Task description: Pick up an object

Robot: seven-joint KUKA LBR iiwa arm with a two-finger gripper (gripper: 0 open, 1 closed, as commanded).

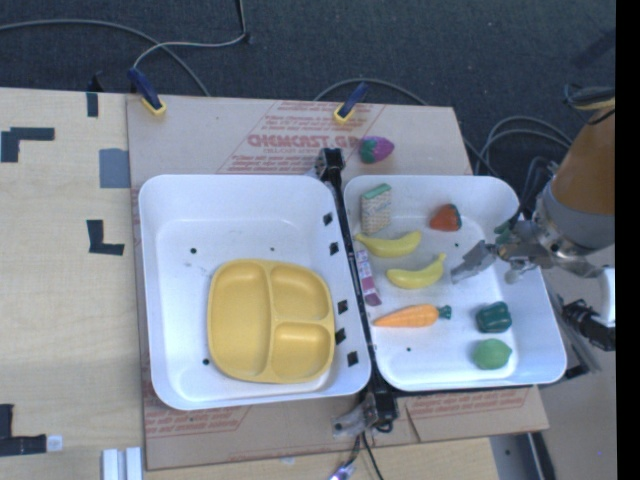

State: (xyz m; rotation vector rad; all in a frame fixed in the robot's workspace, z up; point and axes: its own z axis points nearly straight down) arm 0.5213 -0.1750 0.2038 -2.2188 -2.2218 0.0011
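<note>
The right bin (520, 368) held everything: the end effector (478, 260) hovered near its middle, grip unreadable. Left of it lay two bananas (400, 256); below them, a carrot (408, 316).

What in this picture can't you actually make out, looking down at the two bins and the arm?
- The gripper: blurred in the camera view, so its fingers' state is unclear.
- The arm: its upper part is cut off by the right edge.
- The small box: its label print is too small to read.
- The slim pink item at the right bin's left wall: too small to identify.
</note>
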